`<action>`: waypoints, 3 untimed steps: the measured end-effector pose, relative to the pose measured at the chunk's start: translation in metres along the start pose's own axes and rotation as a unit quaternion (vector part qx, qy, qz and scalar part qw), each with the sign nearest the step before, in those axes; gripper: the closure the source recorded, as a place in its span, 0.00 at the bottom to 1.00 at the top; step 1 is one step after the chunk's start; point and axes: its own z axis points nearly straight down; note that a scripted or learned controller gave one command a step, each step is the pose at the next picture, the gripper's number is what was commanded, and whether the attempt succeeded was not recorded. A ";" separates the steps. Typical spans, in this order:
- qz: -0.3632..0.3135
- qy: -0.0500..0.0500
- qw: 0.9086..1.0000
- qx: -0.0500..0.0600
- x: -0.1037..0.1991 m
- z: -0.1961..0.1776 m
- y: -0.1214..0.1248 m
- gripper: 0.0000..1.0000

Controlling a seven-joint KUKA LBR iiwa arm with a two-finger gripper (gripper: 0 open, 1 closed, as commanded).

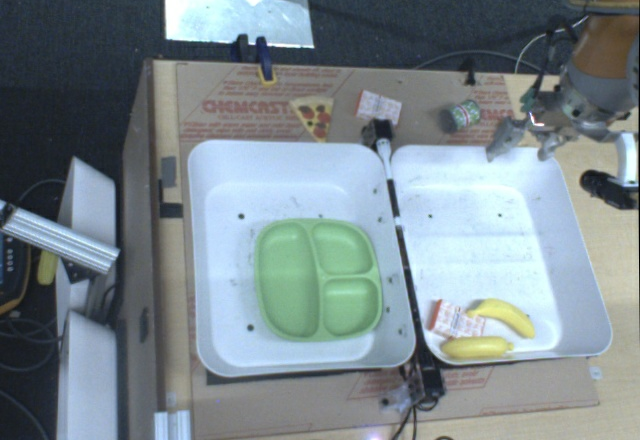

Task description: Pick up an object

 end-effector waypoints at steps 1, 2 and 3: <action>-0.002 -0.001 1.000 -0.002 0.000 -0.012 0.001 1.00; -0.003 -0.001 1.000 -0.002 0.000 -0.011 0.001 0.00; -0.005 -0.002 1.000 -0.004 0.000 -0.023 0.002 1.00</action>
